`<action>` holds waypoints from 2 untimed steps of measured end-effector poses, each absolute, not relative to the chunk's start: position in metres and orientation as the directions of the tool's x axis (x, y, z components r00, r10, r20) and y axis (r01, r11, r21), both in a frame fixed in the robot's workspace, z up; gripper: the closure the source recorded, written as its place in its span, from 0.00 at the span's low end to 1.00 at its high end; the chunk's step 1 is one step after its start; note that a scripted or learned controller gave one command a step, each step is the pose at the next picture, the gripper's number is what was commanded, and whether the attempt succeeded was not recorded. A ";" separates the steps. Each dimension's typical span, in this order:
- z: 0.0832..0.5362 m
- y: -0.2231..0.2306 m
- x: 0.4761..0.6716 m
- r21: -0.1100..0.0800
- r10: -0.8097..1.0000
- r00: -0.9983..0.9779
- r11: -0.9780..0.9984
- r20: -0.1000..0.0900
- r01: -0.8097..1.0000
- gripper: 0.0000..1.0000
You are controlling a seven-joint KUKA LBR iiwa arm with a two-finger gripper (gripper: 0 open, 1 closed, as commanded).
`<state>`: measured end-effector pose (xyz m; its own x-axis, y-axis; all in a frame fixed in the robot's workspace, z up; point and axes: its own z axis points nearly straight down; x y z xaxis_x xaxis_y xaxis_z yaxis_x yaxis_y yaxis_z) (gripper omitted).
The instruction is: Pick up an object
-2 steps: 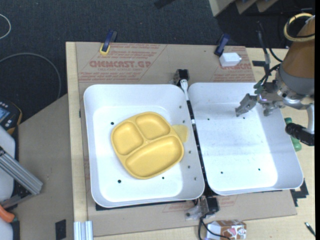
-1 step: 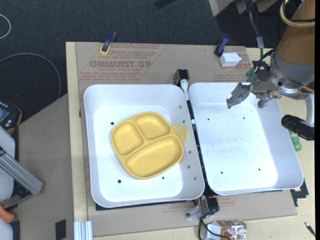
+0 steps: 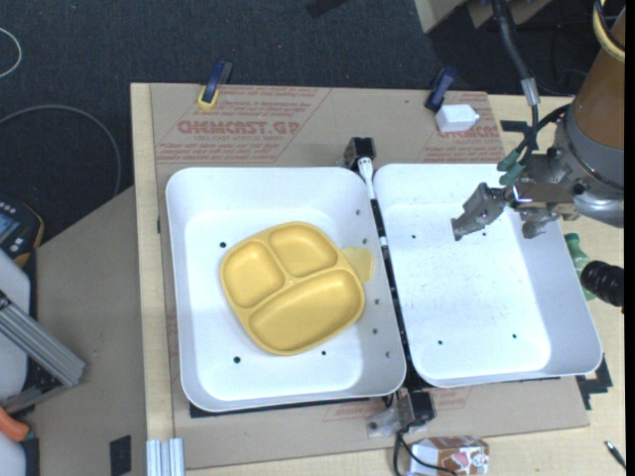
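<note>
Because the yellow divided plate lies well left of it, the gripper hovers; whether spread, I cannot tell.

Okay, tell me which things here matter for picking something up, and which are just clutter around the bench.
Part of the job:
- yellow divided plate, lying in the left bin
- gripper, over the right bin

Just lying about:
- yellow clamp and blue clamp on the board's far edge
- small white block by the blue clamp
</note>
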<state>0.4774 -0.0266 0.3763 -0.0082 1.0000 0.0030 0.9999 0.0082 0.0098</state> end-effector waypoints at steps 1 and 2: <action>0.525 0.056 0.480 0.020 1.000 -0.011 0.011 0.005 1.000 0.00; 0.527 0.051 0.480 0.005 1.000 -0.001 0.001 0.000 1.000 1.00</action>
<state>0.4801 0.0514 0.5270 -0.0014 1.0000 0.0001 1.0000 0.0014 0.0053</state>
